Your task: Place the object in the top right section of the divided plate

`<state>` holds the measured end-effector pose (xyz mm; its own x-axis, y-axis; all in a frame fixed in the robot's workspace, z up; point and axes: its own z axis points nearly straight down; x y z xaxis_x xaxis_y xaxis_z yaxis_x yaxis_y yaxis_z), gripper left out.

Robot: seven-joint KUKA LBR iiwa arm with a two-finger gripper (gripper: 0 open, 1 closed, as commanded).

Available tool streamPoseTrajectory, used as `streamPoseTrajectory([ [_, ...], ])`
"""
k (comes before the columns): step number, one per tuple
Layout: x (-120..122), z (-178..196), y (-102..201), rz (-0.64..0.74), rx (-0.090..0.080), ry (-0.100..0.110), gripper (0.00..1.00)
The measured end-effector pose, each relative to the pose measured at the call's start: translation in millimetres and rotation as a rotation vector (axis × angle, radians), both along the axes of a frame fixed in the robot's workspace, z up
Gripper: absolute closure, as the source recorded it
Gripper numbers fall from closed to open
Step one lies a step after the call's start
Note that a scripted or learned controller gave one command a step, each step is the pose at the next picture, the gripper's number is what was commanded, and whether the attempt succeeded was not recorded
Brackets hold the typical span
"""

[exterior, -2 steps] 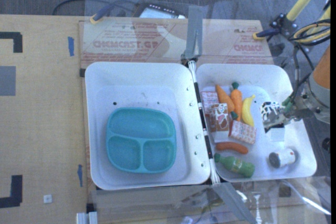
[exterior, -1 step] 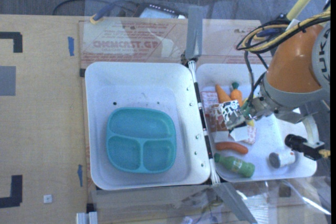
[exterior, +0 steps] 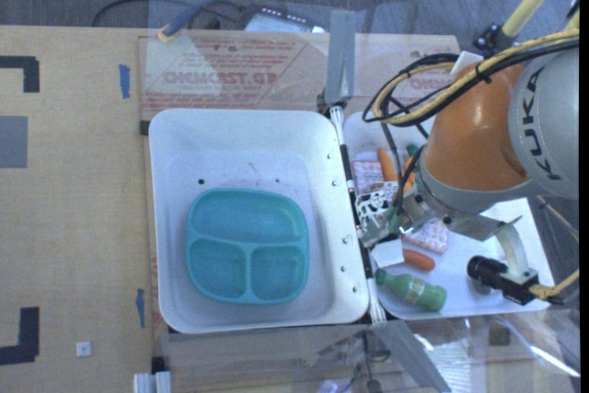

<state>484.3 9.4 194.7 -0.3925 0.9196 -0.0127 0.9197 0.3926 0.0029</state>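
Camera view puts the gripper (exterior: 391, 218) low over the right bin (exterior: 460, 294), among a carrot (exterior: 419, 260), a green bottle (exterior: 414, 290) and a red-printed packet (exterior: 428, 239); whether its fingers are apart or together I cannot tell, nor which object is meant. A firm, centred grasp should come first, then a lift clear of the bin wall toward the teal divided plate (exterior: 247, 246), far to the left. "KUKA" reads on the arm (exterior: 543, 129).

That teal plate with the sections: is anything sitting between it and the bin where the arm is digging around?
Only the bins' own walls, judging from this view. The divided plate lies in the left bin, all of its sections bare. The arm works over the right bin, among a green bottle and a carrot. The raised rims where the bins meet must be crossed.
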Motion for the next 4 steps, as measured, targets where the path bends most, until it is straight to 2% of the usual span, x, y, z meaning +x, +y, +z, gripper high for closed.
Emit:
streamPoseTrajectory([
  [1, -5.8, 17.2, -75.0, -0.102, 0.01, 0.009, 1.0],
  [2, -5.6, 61.1, 16.8, -0.124, 0.01, 0.01, 1.0],
  [3, -6.5, -11.7, 66.1, 0.038, 0.01, 0.013, 1.0],
  [4, -6.1, -28.7, 161.0, 0.066, 0.009, 0.012, 1.0],
])
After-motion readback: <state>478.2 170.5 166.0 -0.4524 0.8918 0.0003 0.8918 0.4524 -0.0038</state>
